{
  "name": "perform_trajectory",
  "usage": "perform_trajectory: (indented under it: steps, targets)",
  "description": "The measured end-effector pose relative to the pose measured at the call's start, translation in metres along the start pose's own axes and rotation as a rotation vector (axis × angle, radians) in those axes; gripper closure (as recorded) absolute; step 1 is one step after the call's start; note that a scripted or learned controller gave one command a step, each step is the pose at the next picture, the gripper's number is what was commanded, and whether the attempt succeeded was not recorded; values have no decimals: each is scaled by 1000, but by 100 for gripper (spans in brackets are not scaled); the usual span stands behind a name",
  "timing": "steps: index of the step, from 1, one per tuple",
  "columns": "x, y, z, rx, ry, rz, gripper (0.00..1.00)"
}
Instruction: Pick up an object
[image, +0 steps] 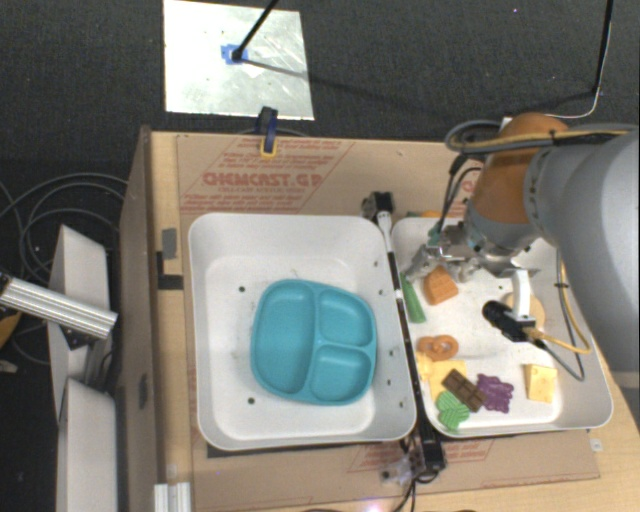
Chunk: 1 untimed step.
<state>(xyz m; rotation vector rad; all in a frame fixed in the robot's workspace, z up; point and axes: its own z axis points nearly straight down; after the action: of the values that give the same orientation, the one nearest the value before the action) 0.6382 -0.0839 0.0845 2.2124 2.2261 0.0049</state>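
Observation:
My gripper (441, 266) hangs low over the back left part of the right bin (585, 405), with its fingers spread open. An orange block (440, 289) lies just in front of the fingertips, at or under them, and I cannot tell if they touch it. A green stick-shaped piece (412, 301) lies to its left along the bin wall. Nothing is held between the fingers.
The right bin also holds an orange ring (437, 347), a brown bar (463, 388), a purple grape bunch (494, 392), a green ridged piece (452, 409) and a yellow wedge (541, 382). A teal divided plate (312, 342) fills the middle of the left bin (220, 250).

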Motion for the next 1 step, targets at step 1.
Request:
perform_trajectory:
  steps: [1]
  targets:
    - [0,0,-11,0,1,0,100]
